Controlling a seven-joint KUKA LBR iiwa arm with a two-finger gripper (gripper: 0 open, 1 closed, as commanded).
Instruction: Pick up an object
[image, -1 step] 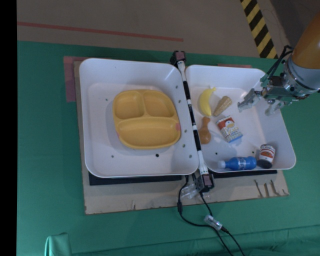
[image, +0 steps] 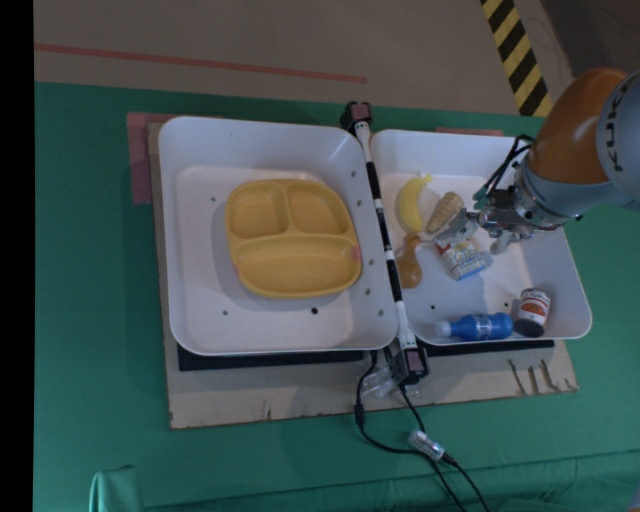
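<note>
The right bin (image: 560, 270) holds a yellow banana (image: 412, 201), a tan corn cob (image: 444, 212), a brown pear-shaped piece (image: 409, 262), a small white carton with red and blue print (image: 464, 259), a blue bottle (image: 478, 326) lying on its side and a small dark can (image: 533, 310). My gripper (image: 470, 232) hangs low over the middle of this bin, just above the carton and right of the corn cob. Its fingers are dark and merge with the objects beneath.
In the left bin (image: 190, 300) lies a yellow divided plate (image: 292, 238). A black-and-white bar (image: 384, 235) runs between the two bins. Cables (image: 415, 430) trail off the front of the cardboard base onto the green cloth.
</note>
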